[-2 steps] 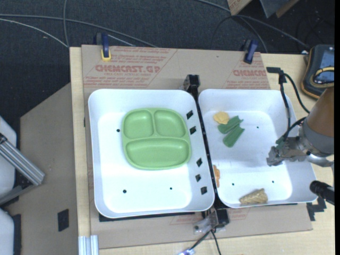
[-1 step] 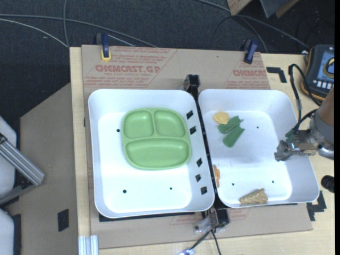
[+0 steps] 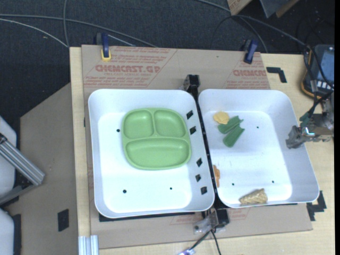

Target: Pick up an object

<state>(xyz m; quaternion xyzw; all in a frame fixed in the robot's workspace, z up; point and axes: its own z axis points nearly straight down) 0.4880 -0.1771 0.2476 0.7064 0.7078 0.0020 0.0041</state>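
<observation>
Meanwhile, the gripper (image 3: 295, 138) hovers at the right bin's (image 3: 276, 187) edge, finger state unclear; green object (image 3: 232, 131) awaits picking.

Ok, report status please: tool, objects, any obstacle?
Tool at right bin's right rim, holding nothing visible. Green piece, yellow piece, tan piece lying in right bin. No obstacle.

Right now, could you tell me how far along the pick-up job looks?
Nothing looks done yet. The gripper sits at the right bin's right rim, with nothing visible between its fingers. The green piece, yellow piece and tan piece all lie on that bin's floor, and the green plate rests in the left bin. Still left: reaching in, gripping one object and lifting it.
</observation>
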